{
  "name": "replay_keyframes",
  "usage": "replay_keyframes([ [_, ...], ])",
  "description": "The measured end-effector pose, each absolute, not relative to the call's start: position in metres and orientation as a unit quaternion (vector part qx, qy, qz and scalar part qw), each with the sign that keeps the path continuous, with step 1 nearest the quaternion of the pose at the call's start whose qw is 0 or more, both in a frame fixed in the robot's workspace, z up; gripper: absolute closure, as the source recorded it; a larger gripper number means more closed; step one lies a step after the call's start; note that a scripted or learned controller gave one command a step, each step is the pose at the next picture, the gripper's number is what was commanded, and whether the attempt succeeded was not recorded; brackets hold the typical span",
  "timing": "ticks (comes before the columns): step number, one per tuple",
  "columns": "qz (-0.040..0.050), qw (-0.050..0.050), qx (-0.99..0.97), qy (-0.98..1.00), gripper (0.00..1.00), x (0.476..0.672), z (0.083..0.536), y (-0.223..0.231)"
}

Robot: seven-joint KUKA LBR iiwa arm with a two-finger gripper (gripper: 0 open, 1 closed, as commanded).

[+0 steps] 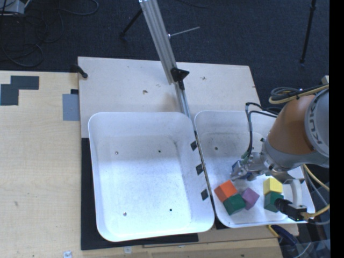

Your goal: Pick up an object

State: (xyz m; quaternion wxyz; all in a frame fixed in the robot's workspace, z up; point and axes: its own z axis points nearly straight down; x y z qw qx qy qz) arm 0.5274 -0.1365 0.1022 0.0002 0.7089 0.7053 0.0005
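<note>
At the far left of the frame lies a pale wood-grain table (37, 165), smooth and flat, with a few grey rectangular patches near its upper left. Right of it a cream board (129, 87) carries the two bins.

The left bin (102, 138) is a shallow white plastic tray with rounded corners and a faintly speckled floor dotted with a few small dark holes. A ribbed grey metal rail (159, 36) slants down from the top centre of the frame to the seam between the bins, a black clamp partway along it.

The right bin (207, 125) is of the same white plastic. Toward its lower part sits a cluster of small blocks: an orange block (226, 190) at the left, a dark green block (235, 204) touching it just below, and a purple block (250, 198) just right of those, tilted on a corner. Further right, a yellow block (273, 186) stands above a second green block (273, 200), the two touching.

The jaws (244, 170) hang low over the right bin, just above the orange and purple blocks, a tangle of grey metal and wiring. I cannot tell how far apart they stand, and no block shows between them. Behind them the arm (293, 130) rises to the right edge of the frame, its rounded orange band glossy above the wrist.
</note>
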Motion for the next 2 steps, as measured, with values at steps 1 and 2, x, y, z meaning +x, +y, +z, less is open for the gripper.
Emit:
replay_keyframes([
  [1,0.0032,0.002,0.705,0.710,1.00,0.582,0.195,-0.066],
  [2,-0.0012,-0.003,0.705,0.709,1.00,0.557,0.189,-0.006],
])
